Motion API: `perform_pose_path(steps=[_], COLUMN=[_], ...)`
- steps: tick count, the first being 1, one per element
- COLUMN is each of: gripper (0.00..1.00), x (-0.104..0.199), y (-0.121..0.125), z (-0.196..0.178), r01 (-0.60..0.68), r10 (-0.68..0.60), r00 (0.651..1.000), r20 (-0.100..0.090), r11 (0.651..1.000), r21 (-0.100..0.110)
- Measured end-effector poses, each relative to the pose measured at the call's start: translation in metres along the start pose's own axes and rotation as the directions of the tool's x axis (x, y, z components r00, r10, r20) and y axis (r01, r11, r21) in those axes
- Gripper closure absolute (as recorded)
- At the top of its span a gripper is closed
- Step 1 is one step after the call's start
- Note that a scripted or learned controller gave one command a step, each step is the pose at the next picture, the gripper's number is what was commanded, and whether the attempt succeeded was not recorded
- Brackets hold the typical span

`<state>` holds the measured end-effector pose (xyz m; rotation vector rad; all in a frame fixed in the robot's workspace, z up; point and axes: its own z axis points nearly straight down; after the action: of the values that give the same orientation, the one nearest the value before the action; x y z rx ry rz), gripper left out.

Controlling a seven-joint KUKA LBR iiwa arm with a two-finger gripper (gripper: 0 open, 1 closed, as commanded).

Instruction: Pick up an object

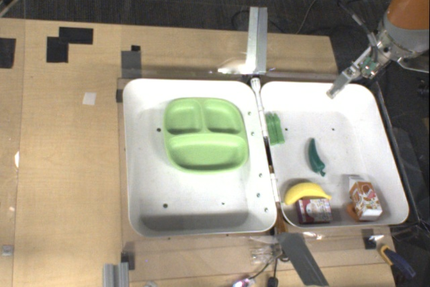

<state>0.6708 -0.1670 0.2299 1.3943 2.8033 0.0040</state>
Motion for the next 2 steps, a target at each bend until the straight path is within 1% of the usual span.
perform_pose_path(steps=[1, 2], gripper=[0.00, 0.00], x=[0.049, 0.035], y=[-0.050, -0.084], z=[0.070, -0.006], r01=[-0.099, 0.043], r10=[0.099, -0.043], r00=[0.995, 0.999], r20=[-0.004, -0.001], r11=[0.995, 0.999], r21=[0.003, 0.001])
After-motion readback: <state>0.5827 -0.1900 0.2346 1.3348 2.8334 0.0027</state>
